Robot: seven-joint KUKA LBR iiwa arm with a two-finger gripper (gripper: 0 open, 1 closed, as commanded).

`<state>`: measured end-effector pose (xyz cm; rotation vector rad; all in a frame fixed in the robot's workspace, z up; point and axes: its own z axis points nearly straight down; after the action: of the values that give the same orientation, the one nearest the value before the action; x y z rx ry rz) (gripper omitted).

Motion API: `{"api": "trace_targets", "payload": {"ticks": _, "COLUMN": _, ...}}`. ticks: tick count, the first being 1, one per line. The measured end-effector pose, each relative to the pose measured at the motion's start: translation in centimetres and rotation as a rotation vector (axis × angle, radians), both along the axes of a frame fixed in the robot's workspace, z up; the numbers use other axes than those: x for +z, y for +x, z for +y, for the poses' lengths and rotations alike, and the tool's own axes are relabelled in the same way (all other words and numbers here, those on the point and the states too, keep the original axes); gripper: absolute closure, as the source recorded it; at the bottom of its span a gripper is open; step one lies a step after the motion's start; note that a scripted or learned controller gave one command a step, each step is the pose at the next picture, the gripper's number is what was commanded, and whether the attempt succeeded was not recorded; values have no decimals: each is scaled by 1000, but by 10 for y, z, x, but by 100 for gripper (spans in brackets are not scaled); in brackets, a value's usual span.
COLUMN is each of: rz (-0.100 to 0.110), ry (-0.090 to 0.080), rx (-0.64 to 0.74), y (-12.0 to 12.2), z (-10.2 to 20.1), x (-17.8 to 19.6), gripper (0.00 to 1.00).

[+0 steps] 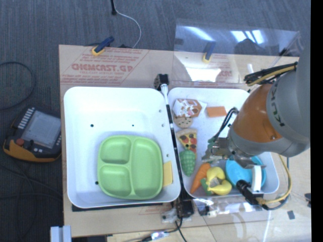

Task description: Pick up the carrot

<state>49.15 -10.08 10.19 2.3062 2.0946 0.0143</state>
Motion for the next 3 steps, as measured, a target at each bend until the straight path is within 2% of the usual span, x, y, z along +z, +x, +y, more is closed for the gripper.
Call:
{"api": "trace_targets", "payload": {"ticks": 1, "rz": 3, "ry": 11, "rx": -185, "y": -2, "z": 4, "x": -9, "gripper": 100}}
{"api": "trace_targets", "payload": {"ticks": 3, "rz": 4, "ry": 10, "rx": -182, "y": -1, "z": 4, "x": 8, "gripper": 100}}
